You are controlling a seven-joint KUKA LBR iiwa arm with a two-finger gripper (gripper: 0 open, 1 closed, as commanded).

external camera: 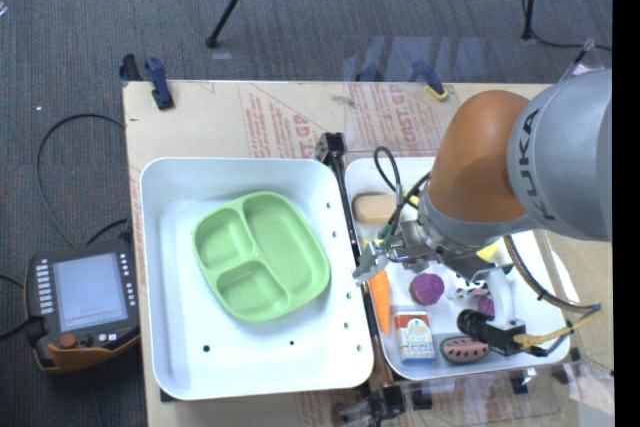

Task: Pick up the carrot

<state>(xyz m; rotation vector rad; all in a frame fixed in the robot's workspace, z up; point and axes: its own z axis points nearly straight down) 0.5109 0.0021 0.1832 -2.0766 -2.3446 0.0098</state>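
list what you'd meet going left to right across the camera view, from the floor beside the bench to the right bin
teach pendant → left white bin → green divided plate → carrot → small carton → purple round item

1. The arm (520, 165) pretty much sits over the right bin (556, 345), so most of that bin's upper half is hidden.
2. The claw (385, 255) is tucked under the wrist; can't tell how its fingers stand.
3. The carrot's (380, 295) top end goes under the claw.
4. Box (413, 335) label is too small to read.
5. The counter's (240, 115) bottom edge gets cut off by the frame.
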